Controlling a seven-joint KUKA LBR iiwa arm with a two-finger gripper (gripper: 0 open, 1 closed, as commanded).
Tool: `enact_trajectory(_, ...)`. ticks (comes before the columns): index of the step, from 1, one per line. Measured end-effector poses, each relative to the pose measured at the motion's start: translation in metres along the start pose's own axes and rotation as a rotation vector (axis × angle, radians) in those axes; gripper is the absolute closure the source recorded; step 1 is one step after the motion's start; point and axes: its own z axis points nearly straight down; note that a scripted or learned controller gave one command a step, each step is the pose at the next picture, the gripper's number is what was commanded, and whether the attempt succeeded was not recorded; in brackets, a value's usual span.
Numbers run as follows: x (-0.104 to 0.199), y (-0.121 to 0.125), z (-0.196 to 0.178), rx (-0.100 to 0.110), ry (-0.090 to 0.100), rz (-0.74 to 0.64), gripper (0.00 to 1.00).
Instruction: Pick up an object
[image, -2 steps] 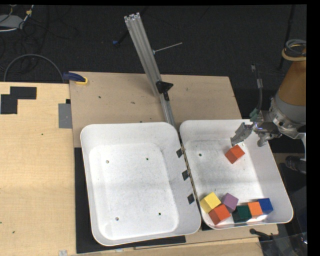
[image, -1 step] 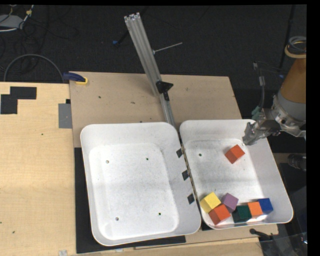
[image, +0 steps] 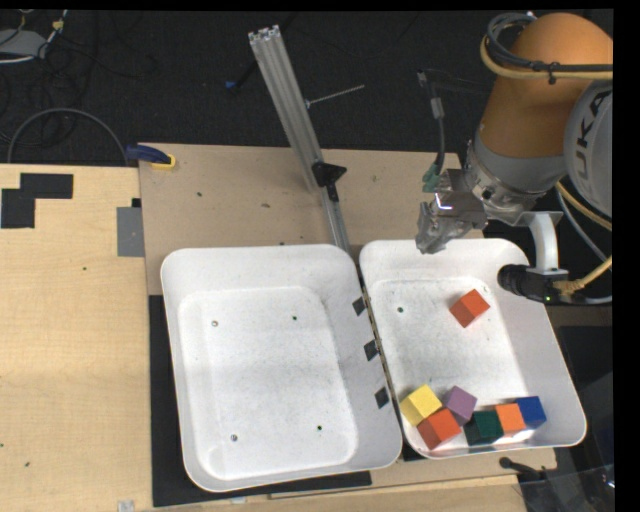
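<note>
Where the bench carries 2 shallow white bins side by side, we list the contents as follows.

Item 1: left bin, white, with only small dark specks on its floor.

Item 2: right bin, white, holding 7 blocks. We count 1 orange block lying alone near the middle of the bin, tilted, well apart from the rest. The other 6 sit packed together along the near edge: a yellow block, a purple block, a red block, a green block, a second orange block and a blue block. The yellow and red ones touch; the green, orange and blue ones form a row.

Item 3: arm, grey with an orange band, entering from the right. Its gripper hangs over the far rim of the right bin, apart from every block and up-left of the lone orange one. We see nothing between its fingers; whether they stand parted or closed we cannot tell.

Item 4: a slanted metal rail rising from between the bins.
</note>
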Motion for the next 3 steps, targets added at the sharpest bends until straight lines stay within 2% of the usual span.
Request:
enact_trajectory(1, -0.0035, -0.0014, 0.002, 0.005, -0.004, 0.003, 0.0)
enact_trajectory(2, -0.003, -0.0011, -0.0078, 0.006, -0.004, -0.003, 1.0)
enact_trajectory(3, -0.0026, -0.0012, -0.0073, 0.008, -0.004, -0.004, 0.0)
